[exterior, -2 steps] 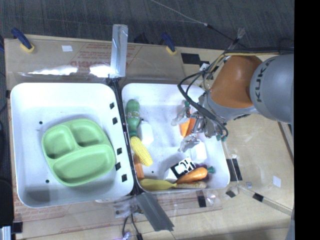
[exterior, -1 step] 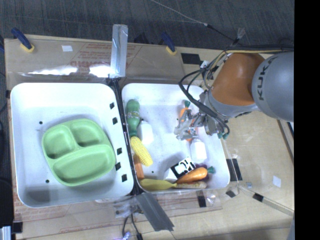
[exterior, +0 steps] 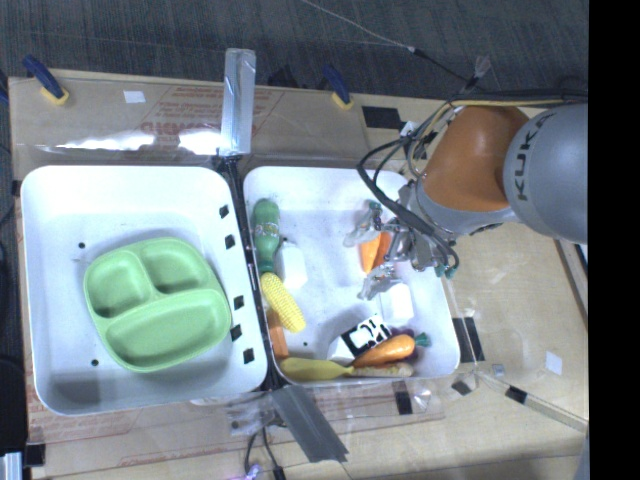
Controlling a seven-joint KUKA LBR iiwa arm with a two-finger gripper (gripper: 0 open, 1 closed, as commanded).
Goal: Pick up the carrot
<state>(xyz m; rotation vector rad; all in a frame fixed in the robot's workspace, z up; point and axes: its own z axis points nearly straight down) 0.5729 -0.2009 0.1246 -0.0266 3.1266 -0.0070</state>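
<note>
My gripper (exterior: pixel 368 258) hangs over the right part of the right bin (exterior: pixel 330 183), reaching in from the right. A small orange carrot (exterior: pixel 372 251) sits between its two fingers (exterior: pixel 360 234), which close against it. I cannot tell whether this carrot is off the bin floor. A second, longer carrot (exterior: pixel 385 349) with a green top lies near the bin's front right corner, apart from the gripper.
The right bin also holds a green cucumber (exterior: pixel 265 226), a corn cob (exterior: pixel 282 301), a banana (exterior: pixel 315 369), a white block (exterior: pixel 398 303), a black-and-white item (exterior: pixel 366 334) and an orange piece (exterior: pixel 278 341). A green divided plate (exterior: pixel 155 300) lies in the left bin (exterior: pixel 45 268).
</note>
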